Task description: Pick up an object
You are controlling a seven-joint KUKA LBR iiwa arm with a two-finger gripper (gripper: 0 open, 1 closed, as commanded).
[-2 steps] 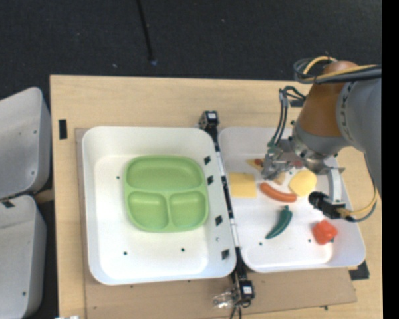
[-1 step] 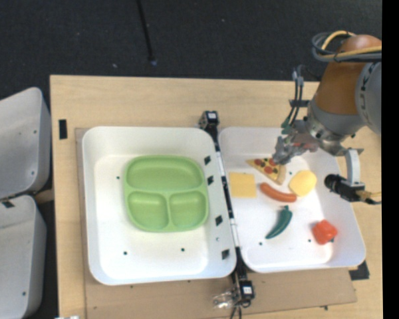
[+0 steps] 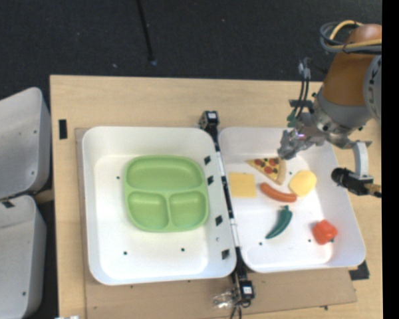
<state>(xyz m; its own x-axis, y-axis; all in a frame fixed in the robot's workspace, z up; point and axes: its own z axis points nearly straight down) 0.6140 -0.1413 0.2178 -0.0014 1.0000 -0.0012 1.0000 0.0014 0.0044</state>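
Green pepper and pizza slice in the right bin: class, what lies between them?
In the camera view, the sausage lies between the green pepper and the pizza slice.

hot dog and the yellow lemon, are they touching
Cannot tell. In the camera view the hot dog right end meets the lemon outline, but overlap or contact is unclear.

Green divided plate (image 3: 166, 193) in left white bin (image 3: 93, 258); wooden bench (image 3: 120, 98) beneath.
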